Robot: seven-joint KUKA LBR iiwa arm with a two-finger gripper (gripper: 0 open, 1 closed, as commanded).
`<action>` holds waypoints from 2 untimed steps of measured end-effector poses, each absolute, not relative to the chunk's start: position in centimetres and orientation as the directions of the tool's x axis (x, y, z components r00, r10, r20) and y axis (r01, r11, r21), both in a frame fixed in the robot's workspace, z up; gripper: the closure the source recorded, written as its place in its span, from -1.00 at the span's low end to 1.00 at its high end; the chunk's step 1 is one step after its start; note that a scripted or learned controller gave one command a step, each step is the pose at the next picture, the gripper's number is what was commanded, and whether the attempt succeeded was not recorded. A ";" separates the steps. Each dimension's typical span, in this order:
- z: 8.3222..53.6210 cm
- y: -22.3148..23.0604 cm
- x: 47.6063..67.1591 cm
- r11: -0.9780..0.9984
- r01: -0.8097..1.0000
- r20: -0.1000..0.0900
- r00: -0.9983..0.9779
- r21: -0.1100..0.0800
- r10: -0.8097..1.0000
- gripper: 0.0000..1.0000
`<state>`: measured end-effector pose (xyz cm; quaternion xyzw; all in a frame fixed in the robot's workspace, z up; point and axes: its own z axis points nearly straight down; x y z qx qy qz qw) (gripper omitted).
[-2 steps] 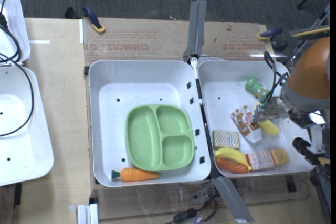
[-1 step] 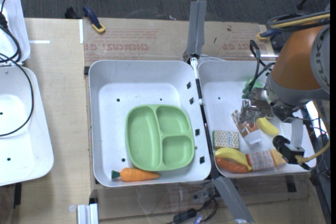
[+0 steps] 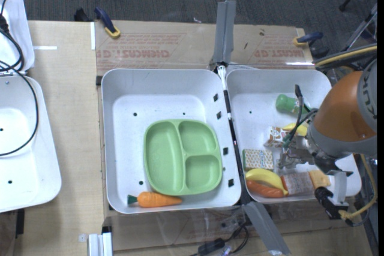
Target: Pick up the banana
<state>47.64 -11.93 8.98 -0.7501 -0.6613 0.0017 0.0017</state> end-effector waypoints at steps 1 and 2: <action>9.0 -12.0 47.6 -0.126 0.992 -0.001 0.126 -0.004 0.992 -1.00; 9.0 -10.5 47.7 0.069 0.998 0.001 -0.069 -0.003 0.998 -1.00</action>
